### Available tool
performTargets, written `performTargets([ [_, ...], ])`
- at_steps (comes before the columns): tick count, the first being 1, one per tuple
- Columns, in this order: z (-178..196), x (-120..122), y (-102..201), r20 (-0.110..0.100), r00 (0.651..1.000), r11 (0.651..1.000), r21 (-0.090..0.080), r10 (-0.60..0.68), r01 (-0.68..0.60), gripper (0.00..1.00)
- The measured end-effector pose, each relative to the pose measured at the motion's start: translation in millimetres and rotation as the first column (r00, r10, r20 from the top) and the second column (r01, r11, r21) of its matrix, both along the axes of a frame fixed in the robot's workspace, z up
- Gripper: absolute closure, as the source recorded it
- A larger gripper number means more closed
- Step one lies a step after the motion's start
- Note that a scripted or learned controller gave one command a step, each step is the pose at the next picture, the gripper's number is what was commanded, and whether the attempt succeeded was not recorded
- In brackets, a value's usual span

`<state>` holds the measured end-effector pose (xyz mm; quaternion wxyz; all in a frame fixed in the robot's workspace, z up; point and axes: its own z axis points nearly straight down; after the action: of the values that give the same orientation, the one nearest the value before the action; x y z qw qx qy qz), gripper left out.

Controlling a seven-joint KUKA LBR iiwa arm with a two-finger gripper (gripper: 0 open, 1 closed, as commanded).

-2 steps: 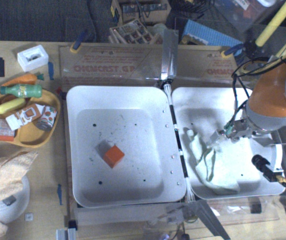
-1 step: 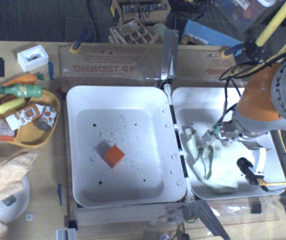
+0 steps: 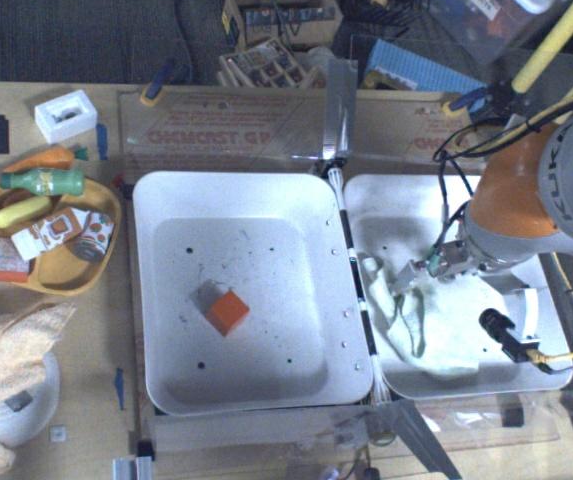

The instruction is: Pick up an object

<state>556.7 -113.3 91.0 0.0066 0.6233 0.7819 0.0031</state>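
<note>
We find the arm (image 3: 514, 203) reaching into the right bin (image 3: 366, 203) from three o'clock, its pincer (image 3: 428, 266) low over a pale, crumpled cloth-like thing (image 3: 436, 333) that lies across the bin floor toward five o'clock. Whether the pincer is spread or pressed together we cannot tell — its tips blur into the pale material beneath, and nothing shows plainly between them. A thin greenish strip (image 3: 413, 320) runs down from just beside the pincer toward six o'clock, perhaps a fold of the same cloth. In the left bin (image 3: 166, 208) an orange block (image 3: 230, 312) sits alone near the centre, well apart from the arm. We judge the step in hand to be the descent and grasp on the cloth, with no lift yet made. The next move calls for a firm closing on a gathered fold, then a straight rise — a flat pinch on limp fabric could easily slip.
</note>
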Motion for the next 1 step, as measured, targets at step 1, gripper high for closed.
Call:
performTargets([
  [1,7.2,72.9,15.8,-0.012,0.994,0.994,0.002,-0.111,0.111,0.00],
])
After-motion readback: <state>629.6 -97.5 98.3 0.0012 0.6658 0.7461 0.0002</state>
